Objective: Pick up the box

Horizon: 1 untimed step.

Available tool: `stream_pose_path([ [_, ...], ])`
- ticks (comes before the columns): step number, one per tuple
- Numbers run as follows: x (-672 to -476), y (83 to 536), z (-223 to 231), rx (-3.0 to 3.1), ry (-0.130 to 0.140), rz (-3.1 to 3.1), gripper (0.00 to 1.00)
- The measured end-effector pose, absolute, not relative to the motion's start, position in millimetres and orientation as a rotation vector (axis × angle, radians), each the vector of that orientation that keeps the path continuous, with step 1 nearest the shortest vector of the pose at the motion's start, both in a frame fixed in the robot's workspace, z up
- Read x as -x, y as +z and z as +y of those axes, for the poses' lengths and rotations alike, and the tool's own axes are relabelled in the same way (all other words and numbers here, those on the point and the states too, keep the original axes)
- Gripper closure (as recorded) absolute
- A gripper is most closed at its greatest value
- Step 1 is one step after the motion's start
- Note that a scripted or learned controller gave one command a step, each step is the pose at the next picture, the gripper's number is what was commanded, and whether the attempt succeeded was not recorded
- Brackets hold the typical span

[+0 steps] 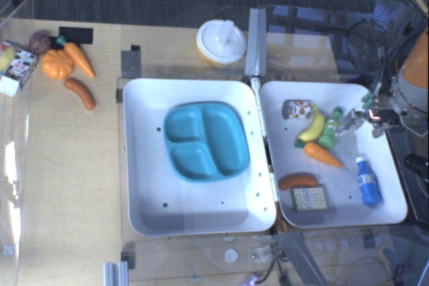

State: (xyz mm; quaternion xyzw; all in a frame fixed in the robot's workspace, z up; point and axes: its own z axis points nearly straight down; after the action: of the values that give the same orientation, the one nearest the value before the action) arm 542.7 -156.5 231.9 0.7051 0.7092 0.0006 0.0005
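Box: the box (309, 198) lies flat on the floor of the right bin (395, 211), near the bin's front-left corner. Patterned top, greenish speckle with a reddish edge.
Box neighbours: a sausage (297, 181) lies just behind it, close, possibly touching; contact cannot be resolved. A blue bottle (367, 181) lies well to its right.
Other right-bin contents: a banana (312, 126), a carrot (322, 154), a green item (328, 134) pressed among them, and a small can (297, 108) at the back.
Gripper: the gripper (350, 121) sits over the back-right part of the right bin, beside the banana cluster. Fingers look slightly apart, with nothing seen between them.
Arm: the arm (410, 80) enters from the right edge, its orange band just visible.
Gripper to box: well apart. The box lies toward the front of the bin, with the carrot and sausage in between.
Left bin: the left bin (144, 204) holds a blue divided tray (204, 140); not involved.
Bench: a white lidded cup (221, 41) stands behind the bins; a toy pumpkin (56, 63) and other toy food lie at far left.
Progress: judged as early. No contact with the box, no grasp, no lift.
Remaining: travel forward and left over the box, descend, close on it, raise it clear of the bin.
Risk: the sausage crowds the box's back edge and may foul one finger.
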Motion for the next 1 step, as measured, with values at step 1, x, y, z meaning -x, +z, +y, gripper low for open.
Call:
stream_pose_path([
  [1,-504.2,95.4,-106.9,-2.183,0.007,2.252,0.00],
])
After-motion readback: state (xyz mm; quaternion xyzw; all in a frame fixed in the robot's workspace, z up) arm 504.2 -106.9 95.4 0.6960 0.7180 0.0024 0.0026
